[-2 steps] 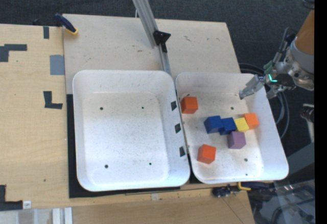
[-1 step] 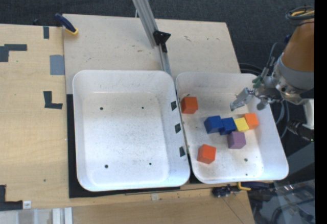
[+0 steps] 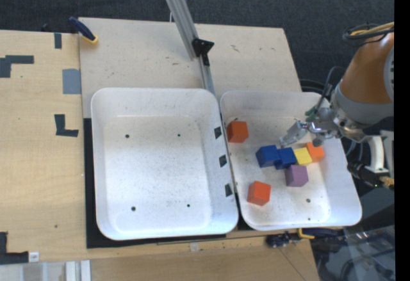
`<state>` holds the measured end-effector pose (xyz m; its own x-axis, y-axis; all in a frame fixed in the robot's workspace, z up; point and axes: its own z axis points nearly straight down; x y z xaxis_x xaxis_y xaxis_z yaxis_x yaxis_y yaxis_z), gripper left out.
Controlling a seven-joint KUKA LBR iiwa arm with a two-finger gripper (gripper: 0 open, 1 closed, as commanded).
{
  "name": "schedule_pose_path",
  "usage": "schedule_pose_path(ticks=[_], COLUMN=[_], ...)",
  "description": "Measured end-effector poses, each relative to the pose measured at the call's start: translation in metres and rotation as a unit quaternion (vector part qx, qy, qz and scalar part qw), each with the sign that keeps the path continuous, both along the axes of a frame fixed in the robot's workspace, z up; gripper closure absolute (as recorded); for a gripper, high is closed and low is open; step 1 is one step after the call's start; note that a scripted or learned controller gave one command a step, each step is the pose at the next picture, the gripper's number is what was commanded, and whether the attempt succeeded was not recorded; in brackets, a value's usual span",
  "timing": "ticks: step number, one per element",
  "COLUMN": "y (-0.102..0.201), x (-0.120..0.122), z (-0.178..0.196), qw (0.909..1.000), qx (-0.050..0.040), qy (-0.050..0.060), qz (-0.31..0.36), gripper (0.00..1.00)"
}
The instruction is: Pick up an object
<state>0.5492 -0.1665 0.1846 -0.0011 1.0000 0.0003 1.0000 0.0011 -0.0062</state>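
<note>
Blocks are what's up for grabs here, and the whole lot is found in the right bin (image 3: 333, 209). Taking the blue block (image 3: 275, 157) as the landmark: a yellow block (image 3: 303, 157) is pressed against its right side, a small orange block (image 3: 315, 152) sits just beyond that, and a purple block (image 3: 296, 175) is tucked below and to the right, touching the yellow one. Two more orange cubes are set apart from it, one (image 3: 237, 131) up and to the left, one (image 3: 259, 192) below and slightly left.

The gripper (image 3: 296, 132) is seen just above and right of the blue block, low over the cluster. Nothing is visibly held, and how wide the jaws stand can't be told.

Judging by looks, these are light, rigid blocks with flat faces, so nothing fragile. Two opposite flat sides should be pinched. The loose orange cubes are probably the easier targets, since the clustered ones are crowded by neighbours.
</note>
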Motion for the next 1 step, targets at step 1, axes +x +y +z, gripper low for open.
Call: schedule_pose_path(ticks=[1], y=[0.0025], x=[0.0064], z=[-0.0474], qw=[1.0000], qx=[0.0000], qy=[0.000], qz=[0.000], gripper=[0.00])
